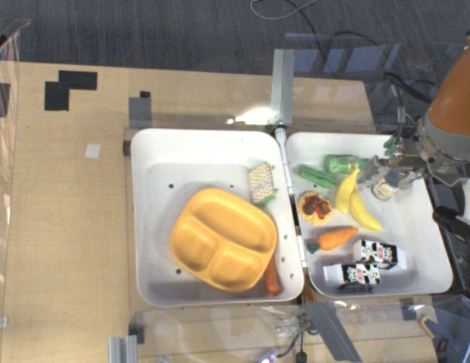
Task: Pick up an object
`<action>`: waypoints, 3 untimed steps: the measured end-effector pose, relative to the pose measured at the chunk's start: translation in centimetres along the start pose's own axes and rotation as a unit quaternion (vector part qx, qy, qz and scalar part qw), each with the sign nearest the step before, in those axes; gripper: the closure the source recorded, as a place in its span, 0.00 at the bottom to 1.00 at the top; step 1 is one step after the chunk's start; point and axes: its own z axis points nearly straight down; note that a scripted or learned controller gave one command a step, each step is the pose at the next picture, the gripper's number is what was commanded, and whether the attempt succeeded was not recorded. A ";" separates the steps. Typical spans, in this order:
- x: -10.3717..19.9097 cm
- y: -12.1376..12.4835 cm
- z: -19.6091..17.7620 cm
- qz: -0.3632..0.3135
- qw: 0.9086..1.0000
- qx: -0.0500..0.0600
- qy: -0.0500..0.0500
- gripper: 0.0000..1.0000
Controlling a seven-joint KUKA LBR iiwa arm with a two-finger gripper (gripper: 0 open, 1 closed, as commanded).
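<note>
Right bin (439, 274), lower right: two black-and-white cartons (368, 263), carrot (337, 238).
Left bin (144, 203), centre: yellow divided tray (223, 238).
Banana (354, 200): right bin, mid-right.
Gripper (386, 181): right of banana's upper end; finger state cannot be told.
Green bottle (342, 162): bin's far side.

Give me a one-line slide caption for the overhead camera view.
Gripper poised beside the banana in the right bin; yellow divided plate in the left bin.
</note>
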 end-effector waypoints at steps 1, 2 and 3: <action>-2.6 -1.5 13.9 -0.045 0.999 -0.001 0.000 0.00; -2.6 -1.3 12.8 -0.046 0.999 -0.004 -0.001 1.00; 4.9 0.0 1.6 0.011 1.000 -0.001 0.000 1.00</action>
